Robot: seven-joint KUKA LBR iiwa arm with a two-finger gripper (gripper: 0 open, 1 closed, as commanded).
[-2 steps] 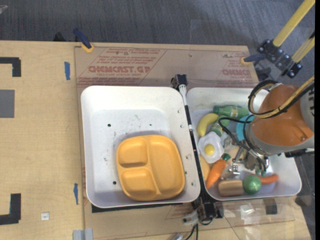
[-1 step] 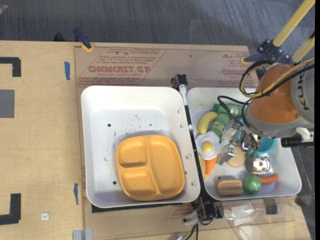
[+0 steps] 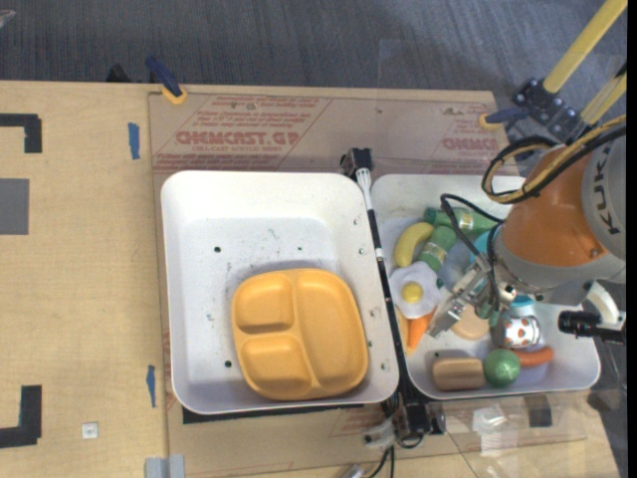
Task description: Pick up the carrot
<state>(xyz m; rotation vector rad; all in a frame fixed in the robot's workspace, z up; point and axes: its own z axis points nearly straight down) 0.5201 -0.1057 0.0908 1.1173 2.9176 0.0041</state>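
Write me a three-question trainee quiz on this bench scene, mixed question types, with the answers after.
1. True or false: the yellow divided tray lies in the left bin.
2. Multiple choice: the carrot lies (A) on the yellow tray, (B) in the right bin near its left wall, just below the fried egg toy, (C) on the cardboard outside both bins.
3. Short answer: which bin is the pincer over?

Key:
1. True.
2. B.
3. The right bin, just right of the carrot, among the toy foods.
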